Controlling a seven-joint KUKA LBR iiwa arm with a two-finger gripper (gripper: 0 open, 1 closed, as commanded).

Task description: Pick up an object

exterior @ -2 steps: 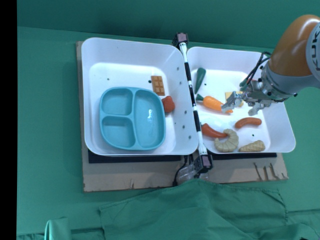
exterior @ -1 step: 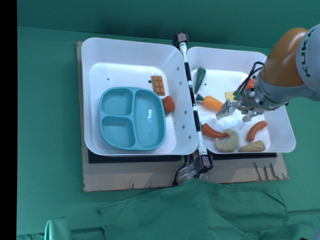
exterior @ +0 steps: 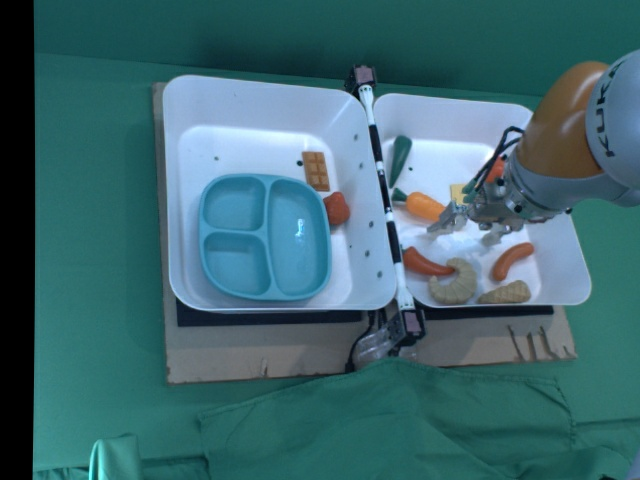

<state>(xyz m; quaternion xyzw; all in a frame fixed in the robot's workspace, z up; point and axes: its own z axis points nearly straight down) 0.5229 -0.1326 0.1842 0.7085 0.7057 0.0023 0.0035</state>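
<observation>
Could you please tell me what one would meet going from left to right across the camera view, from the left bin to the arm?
Blue divided plate → waffle piece → red tomato → black-and-white divider bar → carrot → tool → orange sausage → orange band on the arm.

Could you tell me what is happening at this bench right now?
The grey arm reaches in from the right and has its tool low over the right bin, among toy foods: a carrot, sausages and a croissant. Nothing is visibly held. The left bin holds a blue divided plate, a waffle piece and a red item.
</observation>
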